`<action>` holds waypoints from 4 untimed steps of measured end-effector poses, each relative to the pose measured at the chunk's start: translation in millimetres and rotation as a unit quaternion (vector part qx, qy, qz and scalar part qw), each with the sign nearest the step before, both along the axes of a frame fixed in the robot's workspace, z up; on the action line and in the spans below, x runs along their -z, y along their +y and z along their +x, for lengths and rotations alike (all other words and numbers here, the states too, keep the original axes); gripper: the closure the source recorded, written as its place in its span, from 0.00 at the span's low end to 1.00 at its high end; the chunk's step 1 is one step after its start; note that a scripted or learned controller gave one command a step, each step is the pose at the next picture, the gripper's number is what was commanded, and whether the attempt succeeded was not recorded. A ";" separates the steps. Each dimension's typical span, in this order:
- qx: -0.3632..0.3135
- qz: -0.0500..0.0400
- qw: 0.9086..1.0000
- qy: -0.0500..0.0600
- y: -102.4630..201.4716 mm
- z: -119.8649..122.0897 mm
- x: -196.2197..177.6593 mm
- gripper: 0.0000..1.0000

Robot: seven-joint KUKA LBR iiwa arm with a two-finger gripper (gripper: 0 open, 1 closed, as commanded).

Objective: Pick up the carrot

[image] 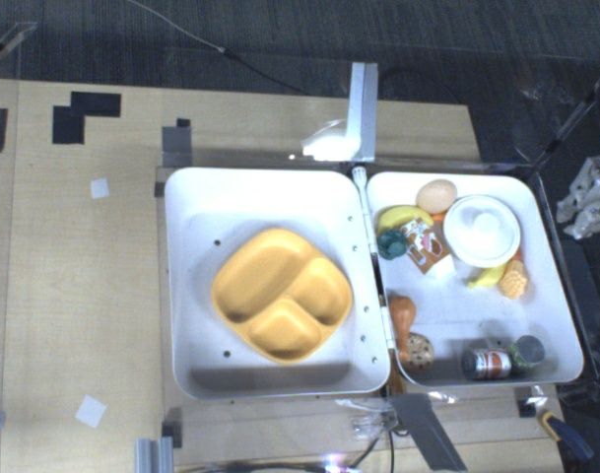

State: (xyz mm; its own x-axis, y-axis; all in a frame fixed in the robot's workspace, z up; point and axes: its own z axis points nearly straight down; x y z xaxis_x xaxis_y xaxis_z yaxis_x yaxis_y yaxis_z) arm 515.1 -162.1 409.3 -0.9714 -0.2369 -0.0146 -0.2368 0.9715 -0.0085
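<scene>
- Jaws of the gripper (pixel 587 197) sit at the far right of the camera view, outside the right bin (pixel 551 264) and well apart from everything in it; whether they are spread or pressed together cannot be told, since the metal parts read only as a pale, blurred cluster.
- The carrot (pixel 403 315) lies in the right bin's left part, close to the divider between the two bins, an orange-brown piece with its thicker end toward the bin's middle.
- Just below it sits a cookie (pixel 418 350), nearly touching; a descent that lands slightly low would likely catch the cookie instead, or pinch both.
- The bin wall just beside the carrot is a second risk: one finger could strike the rim or divider and stop the grasp short.
- The carrot's rounded, tapering body may slip out if it is pinched near the narrow end.
- The left bin (pixel 191 264) holds a yellow divided plate (pixel 282 292), away from the reach path.
- Most of the arm is cut off by the frame's right side, so its approach angle is hard to judge.
</scene>
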 end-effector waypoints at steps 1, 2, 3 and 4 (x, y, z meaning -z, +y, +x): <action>-0.078 0.002 0.997 0.007 31.3 -12.6 203.3 1.00; -0.170 0.000 0.985 0.004 61.0 -9.1 313.9 1.00; -0.272 -0.002 0.962 0.000 23.0 -0.9 318.3 1.00; -0.412 -0.005 0.911 -0.002 25.1 2.6 318.1 1.00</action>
State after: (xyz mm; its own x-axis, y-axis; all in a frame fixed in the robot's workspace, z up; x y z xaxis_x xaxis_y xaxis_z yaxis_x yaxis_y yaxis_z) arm 517.7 -137.0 91.2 -0.4635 -0.8861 -0.0105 -0.8859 0.4636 -0.0188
